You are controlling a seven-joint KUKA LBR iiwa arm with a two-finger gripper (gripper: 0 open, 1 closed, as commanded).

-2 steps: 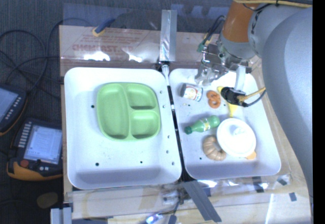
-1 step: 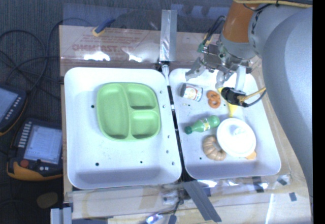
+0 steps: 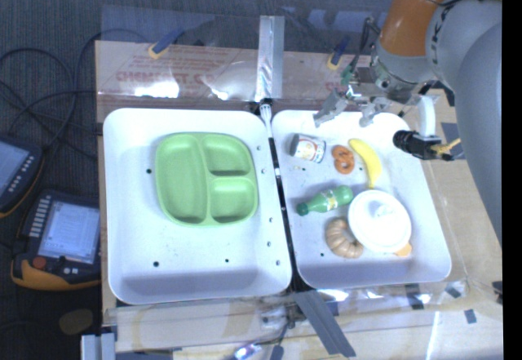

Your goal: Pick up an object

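Below the spread, empty pincer (image 3: 349,108) lies the banana (image 3: 366,160); descend straight, straddle its narrow width, then pinch.

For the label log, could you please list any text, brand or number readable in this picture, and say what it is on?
None can be read.
Red print on the cardboard sheet behind the bins: blurred.
Label on the small can: too small.
Label on the green bottle: too small.
Screen of the handheld pendant: blurred.

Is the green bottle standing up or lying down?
Lying down. The green bottle rests on its side in the right bin, its cap pointing left, beside the white bowl.
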